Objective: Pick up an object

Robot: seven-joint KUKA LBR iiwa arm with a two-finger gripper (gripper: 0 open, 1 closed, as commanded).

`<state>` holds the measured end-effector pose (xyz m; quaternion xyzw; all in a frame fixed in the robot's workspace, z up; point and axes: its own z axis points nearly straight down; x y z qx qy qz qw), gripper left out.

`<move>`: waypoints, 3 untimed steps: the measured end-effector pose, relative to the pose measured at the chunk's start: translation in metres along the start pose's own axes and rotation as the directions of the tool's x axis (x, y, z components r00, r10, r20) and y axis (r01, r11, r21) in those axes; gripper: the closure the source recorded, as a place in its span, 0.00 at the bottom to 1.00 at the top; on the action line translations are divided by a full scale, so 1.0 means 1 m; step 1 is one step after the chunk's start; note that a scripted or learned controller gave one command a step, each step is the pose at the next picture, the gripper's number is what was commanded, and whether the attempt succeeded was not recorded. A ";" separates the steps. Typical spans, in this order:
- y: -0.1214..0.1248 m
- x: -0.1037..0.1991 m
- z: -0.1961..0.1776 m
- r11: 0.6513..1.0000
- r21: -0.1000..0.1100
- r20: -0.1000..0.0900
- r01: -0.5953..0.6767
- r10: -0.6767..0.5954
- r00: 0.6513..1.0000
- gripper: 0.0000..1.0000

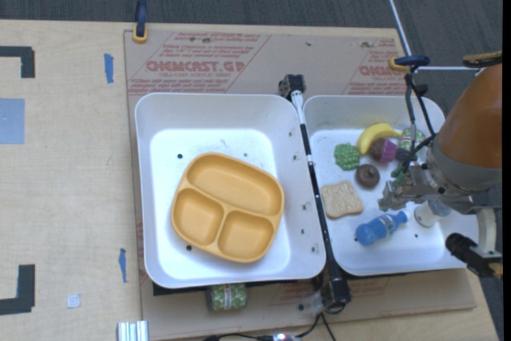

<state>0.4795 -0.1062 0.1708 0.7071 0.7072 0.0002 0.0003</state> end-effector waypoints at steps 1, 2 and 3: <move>0.002 0.019 -0.014 1.000 -0.004 0.001 0.002 -0.002 1.000 1.00; 0.000 0.015 0.005 1.000 0.002 -0.001 0.000 0.000 1.000 1.00; 0.000 -0.004 -0.004 1.000 -0.001 0.001 -0.001 0.001 1.000 1.00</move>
